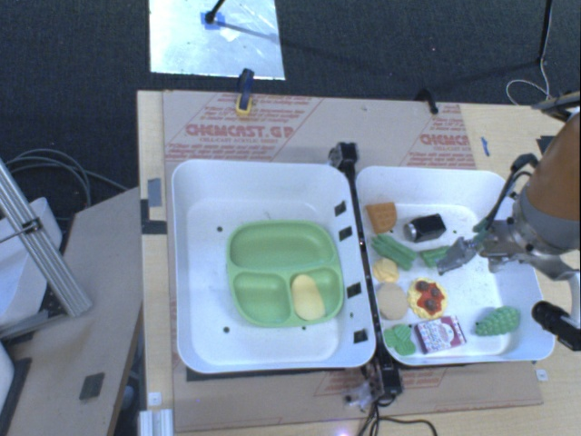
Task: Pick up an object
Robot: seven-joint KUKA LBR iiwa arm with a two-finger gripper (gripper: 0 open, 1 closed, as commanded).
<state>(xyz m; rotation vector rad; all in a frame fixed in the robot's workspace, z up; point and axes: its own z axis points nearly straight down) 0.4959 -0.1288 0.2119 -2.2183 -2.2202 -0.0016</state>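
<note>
A: Status? 
B: I'm in the approach step: gripper [457,254] low in the right bin [490,187], fingers' spread unreadable, nothing visibly held. Green toy [392,247] lies just left. 
A: Next? 
B: Center, descend, close.

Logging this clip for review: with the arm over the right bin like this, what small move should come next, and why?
Probably a short descent. The hand sits over the right bin, its tip beside the green toy, with nothing visibly between its fingers. Lowering there seems the nearest chance to pick something, though the black cylinder lies close and could be bumped.
</note>
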